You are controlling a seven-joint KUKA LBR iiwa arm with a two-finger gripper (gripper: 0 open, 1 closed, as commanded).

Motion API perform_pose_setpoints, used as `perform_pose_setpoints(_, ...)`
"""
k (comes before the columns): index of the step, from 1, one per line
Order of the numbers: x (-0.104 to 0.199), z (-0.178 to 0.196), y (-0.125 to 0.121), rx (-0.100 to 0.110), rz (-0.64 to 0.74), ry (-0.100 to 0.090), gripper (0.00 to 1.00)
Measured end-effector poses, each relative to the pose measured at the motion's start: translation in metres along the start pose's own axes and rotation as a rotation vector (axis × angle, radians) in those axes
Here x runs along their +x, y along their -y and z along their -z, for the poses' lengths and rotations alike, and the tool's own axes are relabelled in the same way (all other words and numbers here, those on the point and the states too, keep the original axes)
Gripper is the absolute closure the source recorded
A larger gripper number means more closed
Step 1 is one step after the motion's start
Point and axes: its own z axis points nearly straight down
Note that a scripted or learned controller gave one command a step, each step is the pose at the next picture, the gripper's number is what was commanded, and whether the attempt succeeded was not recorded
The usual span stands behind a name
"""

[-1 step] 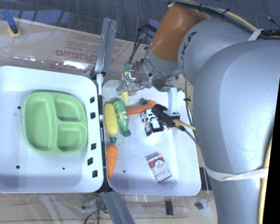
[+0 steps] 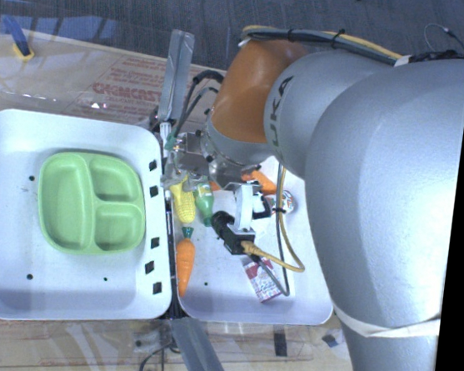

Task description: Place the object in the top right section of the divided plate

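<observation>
Crowding the right bin (image 2: 300,311): knobbly corn (image 2: 184,202), smooth tapered carrot (image 2: 184,264), flat packet (image 2: 261,281); hand (image 2: 191,160) grip indiscernible, green divided plate (image 2: 92,203) apart.

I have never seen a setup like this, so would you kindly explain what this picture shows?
One camera looks down at a slant on a bench with two shallow white bins. The big grey machine with the orange band is a robot arm reaching in from the right. Its claw hangs low over the right bin, among toy food: a corn cob, a carrot and a small packet. Whether it holds anything cannot be seen. The left bin holds a green divided plate, where an object should go.
</observation>
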Motion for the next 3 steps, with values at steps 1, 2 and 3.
perform_pose_setpoints(1, -0.071, 0.0, -0.007, -0.003, -0.045, 0.001, 1.0)
perform_pose_setpoints(2, 0.012, 0.039, 0.022, -0.001, -0.491, -0.001, 1.0)
perform_pose_setpoints(3, 0.011, 0.039, 0.022, -0.001, -0.492, -0.001, 0.0)
